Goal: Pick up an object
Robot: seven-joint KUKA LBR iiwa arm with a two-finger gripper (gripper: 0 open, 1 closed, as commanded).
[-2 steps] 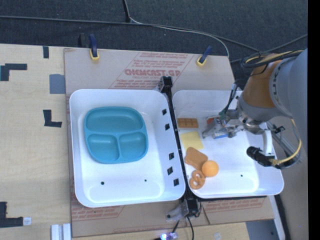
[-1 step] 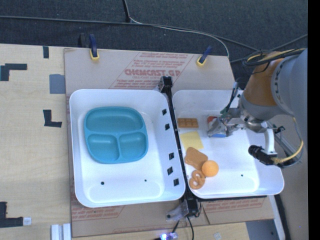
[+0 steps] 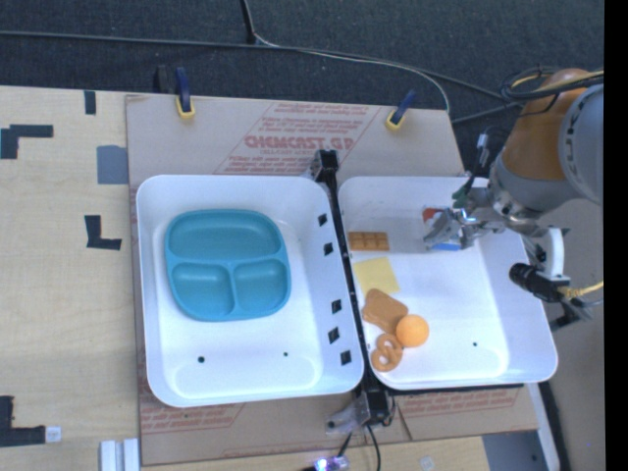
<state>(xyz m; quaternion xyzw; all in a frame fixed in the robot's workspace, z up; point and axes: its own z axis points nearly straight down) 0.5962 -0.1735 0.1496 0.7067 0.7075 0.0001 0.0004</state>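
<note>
In the right bin (image 3: 491,361) lie several food items along its left side: a brown waffle piece (image 3: 369,241), a yellow cheese slice (image 3: 376,275), a tan bread piece (image 3: 384,309), an orange ball (image 3: 412,331) and a pretzel (image 3: 386,353). My gripper (image 3: 447,230) hangs over the bin's upper right part, right of the waffle, with a small red and blue thing (image 3: 439,231) at its tip. The grey arm with its orange band (image 3: 538,145) reaches in from the right.
The left bin (image 3: 177,371) holds a blue divided plate (image 3: 228,264). A black divider with clips (image 3: 337,263) runs between the bins. Cables cross the dark floor at the back. Clamps (image 3: 183,96) pin the cardboard base.
</note>
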